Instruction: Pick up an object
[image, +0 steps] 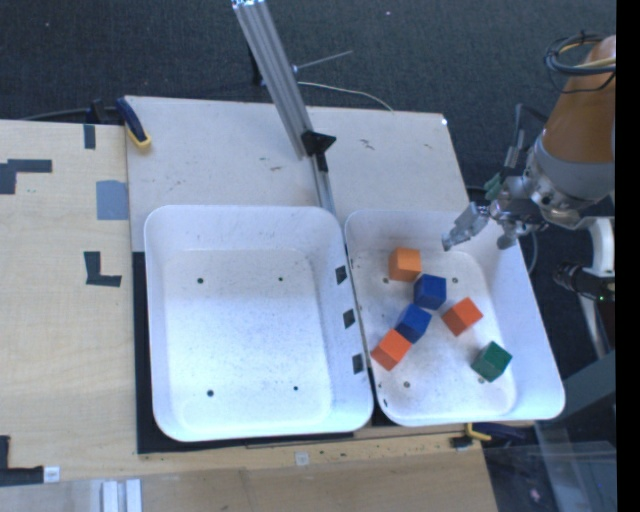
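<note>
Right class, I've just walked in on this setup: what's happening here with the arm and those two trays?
A grey robot arm with an orange band reaches in from the right, its two-finger gripper poised over the upper right corner of the right-hand shallow white bin. Nothing is between its fingers. In that bin lie three orange cubes, two blue cubes and a green cube, all untouched.

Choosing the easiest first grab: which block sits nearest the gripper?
The orange block at the cluster's top, closest to the gripper; the other five blocks lie lower in the right bin.
</note>
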